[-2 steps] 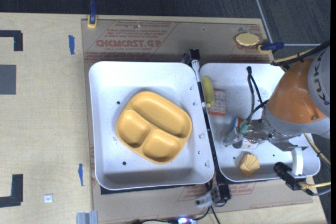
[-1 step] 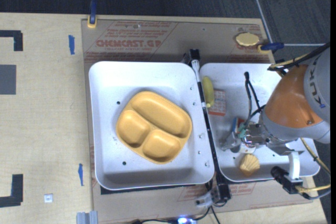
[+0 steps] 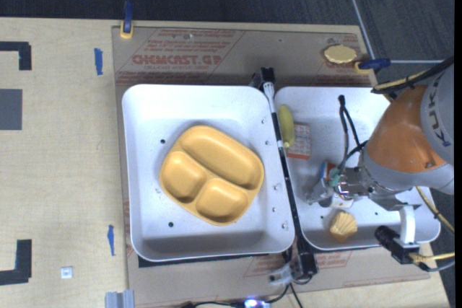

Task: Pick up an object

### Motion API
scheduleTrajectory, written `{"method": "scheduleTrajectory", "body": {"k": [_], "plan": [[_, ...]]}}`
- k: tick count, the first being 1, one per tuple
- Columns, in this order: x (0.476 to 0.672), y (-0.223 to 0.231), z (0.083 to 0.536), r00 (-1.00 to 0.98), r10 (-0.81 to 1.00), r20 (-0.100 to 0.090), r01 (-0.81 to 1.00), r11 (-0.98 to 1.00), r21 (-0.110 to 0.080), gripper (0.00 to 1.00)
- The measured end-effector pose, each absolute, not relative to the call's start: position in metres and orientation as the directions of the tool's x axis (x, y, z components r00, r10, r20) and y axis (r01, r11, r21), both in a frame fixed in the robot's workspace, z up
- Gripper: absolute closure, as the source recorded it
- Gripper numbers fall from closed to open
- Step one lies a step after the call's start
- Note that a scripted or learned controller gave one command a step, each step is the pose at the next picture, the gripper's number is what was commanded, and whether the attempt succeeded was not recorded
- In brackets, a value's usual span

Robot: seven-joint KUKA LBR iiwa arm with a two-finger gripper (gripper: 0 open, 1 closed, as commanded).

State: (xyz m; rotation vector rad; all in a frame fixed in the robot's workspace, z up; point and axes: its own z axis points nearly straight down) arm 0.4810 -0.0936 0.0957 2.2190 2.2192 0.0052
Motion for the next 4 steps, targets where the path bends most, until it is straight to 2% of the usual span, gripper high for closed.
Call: {"method": "scheduleTrajectory", "body": {"k": [1,2,3,4], "plan": [[0.481,-0.094,0.096,0.000,1.000,0.000,1.000,0.000,0.004,0.00],[0.480,-0.092,0.086,0.001,1.000,0.001,1.000,-0.001,0.000,0.00],[0.481,-0.092,0.096,0.000,1.000,0.000,1.000,0.000,0.004,1.00],[0.482,-0.092,0.106,0.000,1.000,-0.002,1.000,0.000,0.009,1.00]]}}
